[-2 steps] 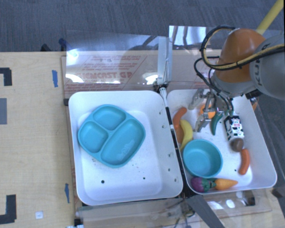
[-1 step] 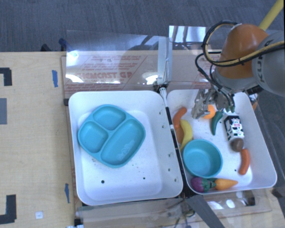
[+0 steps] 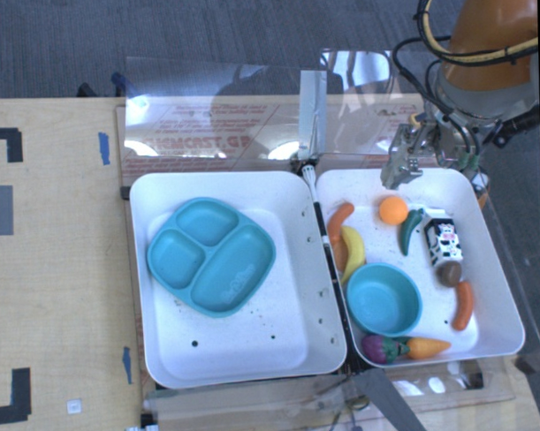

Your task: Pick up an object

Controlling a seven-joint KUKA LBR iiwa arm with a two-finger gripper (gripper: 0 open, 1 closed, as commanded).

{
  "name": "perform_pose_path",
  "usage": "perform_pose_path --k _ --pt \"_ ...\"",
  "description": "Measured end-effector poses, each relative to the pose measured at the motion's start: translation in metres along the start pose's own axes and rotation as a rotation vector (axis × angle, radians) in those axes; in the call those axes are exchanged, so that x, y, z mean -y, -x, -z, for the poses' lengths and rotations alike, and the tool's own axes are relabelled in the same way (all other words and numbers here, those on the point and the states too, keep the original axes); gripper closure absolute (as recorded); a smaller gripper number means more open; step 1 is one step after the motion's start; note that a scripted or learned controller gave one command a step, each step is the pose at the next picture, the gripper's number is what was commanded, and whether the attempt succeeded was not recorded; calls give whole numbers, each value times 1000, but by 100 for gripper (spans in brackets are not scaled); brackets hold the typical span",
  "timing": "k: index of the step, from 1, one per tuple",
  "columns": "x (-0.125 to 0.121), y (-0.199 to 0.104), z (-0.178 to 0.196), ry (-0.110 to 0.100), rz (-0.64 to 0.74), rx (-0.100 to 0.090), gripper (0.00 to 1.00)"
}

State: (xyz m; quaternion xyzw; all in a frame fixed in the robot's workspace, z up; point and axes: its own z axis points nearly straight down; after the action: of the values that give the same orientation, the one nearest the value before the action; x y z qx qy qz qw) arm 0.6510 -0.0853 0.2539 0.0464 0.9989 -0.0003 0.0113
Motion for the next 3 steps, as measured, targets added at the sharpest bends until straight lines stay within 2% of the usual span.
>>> perform_pose_path --k 1,2,3 --pt "0 -3 -8 0 -1 -14 0" --pt "35 -50 -158 0 65 -14 0" --pt "63 13 -166 1 55 -15 0"
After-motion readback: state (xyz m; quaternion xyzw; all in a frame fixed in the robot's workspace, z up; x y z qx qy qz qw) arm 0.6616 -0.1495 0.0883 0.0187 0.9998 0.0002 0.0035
